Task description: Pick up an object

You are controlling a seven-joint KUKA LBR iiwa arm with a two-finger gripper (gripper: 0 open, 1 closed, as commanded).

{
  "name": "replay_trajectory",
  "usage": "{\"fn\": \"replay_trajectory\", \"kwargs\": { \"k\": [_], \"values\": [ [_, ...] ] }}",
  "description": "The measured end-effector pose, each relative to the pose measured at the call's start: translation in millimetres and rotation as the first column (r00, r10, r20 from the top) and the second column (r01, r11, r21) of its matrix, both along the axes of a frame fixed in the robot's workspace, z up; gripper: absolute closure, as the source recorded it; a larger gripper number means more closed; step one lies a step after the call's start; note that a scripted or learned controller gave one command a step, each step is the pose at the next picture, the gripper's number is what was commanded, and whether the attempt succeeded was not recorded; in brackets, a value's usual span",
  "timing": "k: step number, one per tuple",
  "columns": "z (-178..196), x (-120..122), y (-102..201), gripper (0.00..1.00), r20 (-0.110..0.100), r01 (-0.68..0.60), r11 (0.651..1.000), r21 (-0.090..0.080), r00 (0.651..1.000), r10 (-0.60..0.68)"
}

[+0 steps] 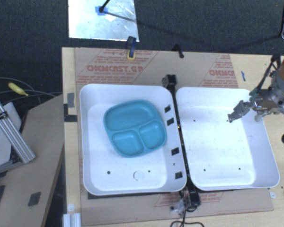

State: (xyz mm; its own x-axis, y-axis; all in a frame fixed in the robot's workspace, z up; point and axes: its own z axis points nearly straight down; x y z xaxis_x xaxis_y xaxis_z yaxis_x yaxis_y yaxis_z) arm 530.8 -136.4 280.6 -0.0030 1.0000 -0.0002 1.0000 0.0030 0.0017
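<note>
Over the right bin (262,174) hangs the pincer (235,114), near its far right corner; whether it is wide or narrow, I cannot tell. A blue divided plate (135,127) lies in the left bin (92,174).

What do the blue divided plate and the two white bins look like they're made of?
Blue plate: likely molded plastic, smooth and matte, with uniform color and soft rounded compartment ridges. White bins: probably thin formed plastic, with a slight sheen and rounded corners.

We see dark carpet (203,13) beyond the bench (156,65), a shiny metal sheet (103,13) lying far left, and aluminium framing (9,131) at left.
</note>
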Motion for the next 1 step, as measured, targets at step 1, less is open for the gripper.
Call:
{"fn": "replay_trajectory", "kwargs": {
  "k": [1],
  "values": [
    [80.1,6.3,119.4,0.0,0.01,-0.013,1.0,0.005,1.0,0.013]
  ]
}}
